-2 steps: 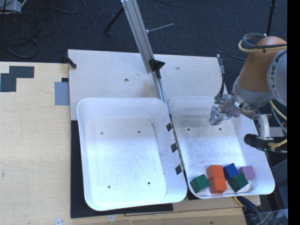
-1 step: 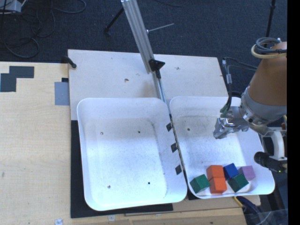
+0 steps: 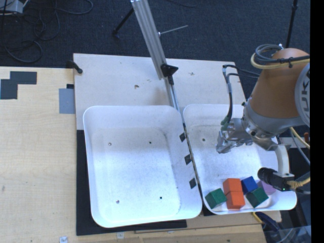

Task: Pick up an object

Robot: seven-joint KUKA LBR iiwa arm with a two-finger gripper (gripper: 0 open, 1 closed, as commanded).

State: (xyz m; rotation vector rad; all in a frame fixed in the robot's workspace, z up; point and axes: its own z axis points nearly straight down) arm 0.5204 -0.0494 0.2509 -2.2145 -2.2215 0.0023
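My jaws [image 3: 226,142] hang over the middle of the shallow white right-hand bin [image 3: 202,116] — whether they stand apart or together I cannot tell. The small blocks cluster in its near corner: an orange cube [image 3: 233,192], two green ones, a blue. I should travel there, centre on the orange cube — then descend squarely.

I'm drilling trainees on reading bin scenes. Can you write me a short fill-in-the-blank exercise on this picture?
1. The blocks lie clustered in the ____ bin.
2. The orange block lies between two ____ blocks.
3. The gripper hangs over the right bin, ____ from the block cluster.
4. The blue block lies to the ____ of the orange block.

Missing words: right; green; apart; right
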